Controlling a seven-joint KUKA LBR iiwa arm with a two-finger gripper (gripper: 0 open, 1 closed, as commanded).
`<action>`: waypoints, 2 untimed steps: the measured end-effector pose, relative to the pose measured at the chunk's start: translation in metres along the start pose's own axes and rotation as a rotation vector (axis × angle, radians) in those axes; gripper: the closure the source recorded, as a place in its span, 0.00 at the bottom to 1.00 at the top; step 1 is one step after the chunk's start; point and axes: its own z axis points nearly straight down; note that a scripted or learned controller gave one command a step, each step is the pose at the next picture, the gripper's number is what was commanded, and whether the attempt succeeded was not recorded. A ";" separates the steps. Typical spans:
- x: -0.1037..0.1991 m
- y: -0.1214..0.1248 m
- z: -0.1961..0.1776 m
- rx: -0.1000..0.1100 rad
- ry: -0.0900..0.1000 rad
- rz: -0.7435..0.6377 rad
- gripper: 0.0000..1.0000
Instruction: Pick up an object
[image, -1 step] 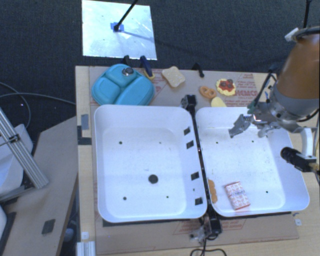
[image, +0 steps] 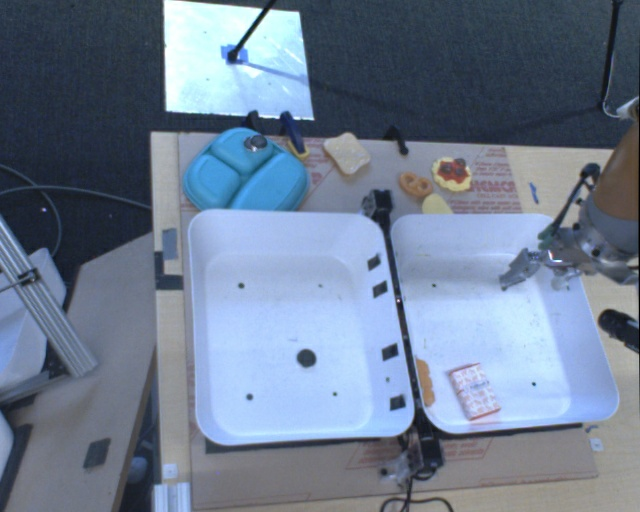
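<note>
The bench (image: 250, 470) is carrying two shallow white bins side by side. The left bin (image: 215, 330) is showing a small dark round disc (image: 306, 357) lying on its floor, a little toward the near side. The right bin (image: 580, 400) is holding two things near its near-left corner: a small red-and-white patterned packet (image: 474, 390) lying flat, and just to its left an orange, elongated piece (image: 424, 381) resting against the bin's left wall.

The grey arm (image: 612, 215) is reaching in from the right, its orange band sitting at the right edge. Its gripper (image: 538, 267) is hanging over the far-right part of the right bin — well apart from the packet. The two fingers are spreading apart, with nothing between them.

On the far strip of the bench beyond the bins, a blue divided plate (image: 245, 172) is lying behind the left bin. To its right a slice of toast (image: 347, 154) is lying flat, then further right a small pretzel-shaped piece (image: 415, 184), a round yellow piece with red topping (image: 452, 173), and a pale yellow piece (image: 436, 205) touching the far rim of the right bin.
</note>
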 end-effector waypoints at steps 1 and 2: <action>0.047 0.031 0.093 0.001 0.006 -0.014 0.00; 0.077 0.072 0.097 -0.008 0.003 -0.014 0.00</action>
